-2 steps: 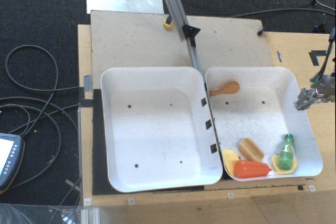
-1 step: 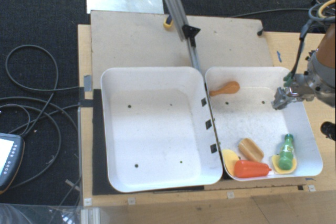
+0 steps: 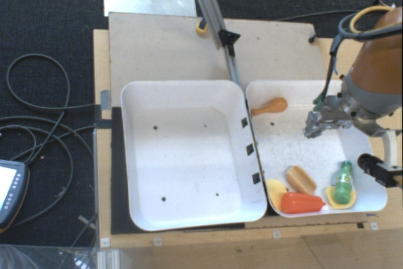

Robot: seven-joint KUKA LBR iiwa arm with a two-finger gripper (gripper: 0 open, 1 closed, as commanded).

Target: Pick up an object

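My gripper (image 3: 313, 127) hangs over the right bin (image 3: 296, 88), near its middle right, pointing down. Nothing shows between its tips. An orange-brown drumstick-shaped toy (image 3: 269, 106) lies at the bin's back left, well left of the gripper. Along the front edge lie a yellow piece (image 3: 274, 188), a red-orange carrot-like toy (image 3: 301, 202), a tan hot-dog bun (image 3: 301, 179) and a green bottle (image 3: 343, 183) resting on a yellow slice (image 3: 340, 200).
The left bin (image 3: 135, 97) sits beside the right one, split by a shared rim with black clips (image 3: 250, 149). A metal pole (image 3: 211, 6) slants in from the top. Cables (image 3: 38, 110) and a tablet (image 3: 9, 189) lie on the floor at left.
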